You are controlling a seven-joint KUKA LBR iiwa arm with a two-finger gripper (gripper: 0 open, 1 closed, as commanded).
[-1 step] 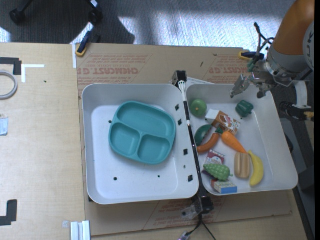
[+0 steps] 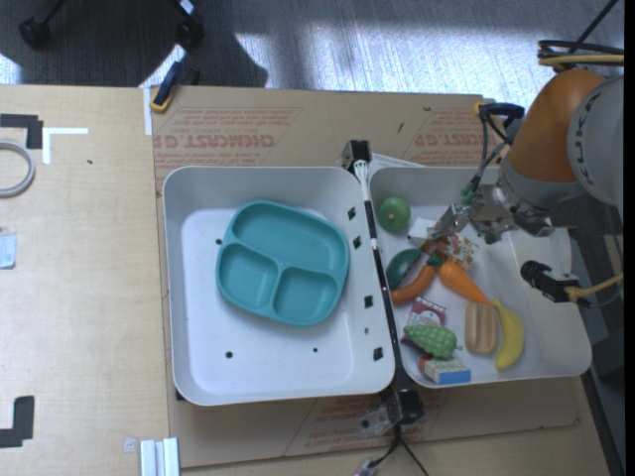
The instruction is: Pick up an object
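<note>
claw (image 2: 448, 228) low over right bin (image 2: 556, 360), can't tell its state tbh | nearest pick: orange carrot (image 2: 463, 281) just at its 5 o'clock, long axis running 10-to-4 | green lime (image 2: 395, 213) off at 9 o'clock

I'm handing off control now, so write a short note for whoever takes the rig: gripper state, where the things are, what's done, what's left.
Gripper: low in the right bin, at the toy pile's upper edge; its grip can't be read from this view.
Right bin holds: green ball, two orange carrots, yellow banana, tan bread piece, bumpy green item, small boxes.
Left bin: teal divided plate, nothing on it.
Done: arm has reached the pile.
Left: no item visibly lifted; confirm a grasp, then raise it.
</note>
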